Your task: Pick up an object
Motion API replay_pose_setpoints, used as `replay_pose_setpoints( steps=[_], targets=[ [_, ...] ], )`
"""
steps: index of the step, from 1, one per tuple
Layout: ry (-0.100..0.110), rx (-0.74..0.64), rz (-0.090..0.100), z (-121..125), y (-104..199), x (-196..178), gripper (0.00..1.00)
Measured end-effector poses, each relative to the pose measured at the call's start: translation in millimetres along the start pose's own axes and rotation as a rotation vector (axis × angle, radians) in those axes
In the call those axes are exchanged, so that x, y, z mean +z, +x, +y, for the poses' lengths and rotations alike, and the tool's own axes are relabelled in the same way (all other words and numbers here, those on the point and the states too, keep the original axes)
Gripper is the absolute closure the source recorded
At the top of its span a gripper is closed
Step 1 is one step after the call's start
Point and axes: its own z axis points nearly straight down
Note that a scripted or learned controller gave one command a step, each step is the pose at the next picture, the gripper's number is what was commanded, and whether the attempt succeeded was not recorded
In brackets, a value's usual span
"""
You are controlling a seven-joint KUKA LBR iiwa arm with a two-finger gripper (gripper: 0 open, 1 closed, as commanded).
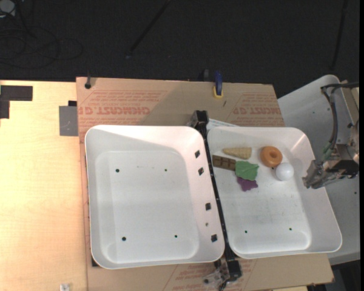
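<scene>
Camera view: hand (313, 177) sits at the right bin's (279, 238) right rim; whether clenched or released, cannot tell. Orange ring (271, 156), white ball (284, 172), green piece (247, 170) lie in that bin's upper part.

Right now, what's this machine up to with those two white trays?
A robot arm is meant to pick something up. Its gripper sits at the right edge of the right tray, beside a white ball. Also in that tray are an orange ring, a tan wedge, a brown block, a green piece and a purple piece. Nothing is visibly held yet.
</scene>
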Motion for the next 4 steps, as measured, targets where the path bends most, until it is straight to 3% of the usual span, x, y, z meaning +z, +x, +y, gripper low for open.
replay_pose_setpoints(
  steps=[1,2,3,4],
  targets=[
    [0.004,-0.001,0.000,6.1,-75.1,116.7,1.00],
    [-0.019,-0.015,-0.001,8.6,-4.9,-13.5,1.00],
    [0.004,-0.004,0.003,2.2,-44.0,137.8,1.00],
    [-0.021,-0.016,0.001,5.7,36.9,-4.5,1.00]
  ],
)
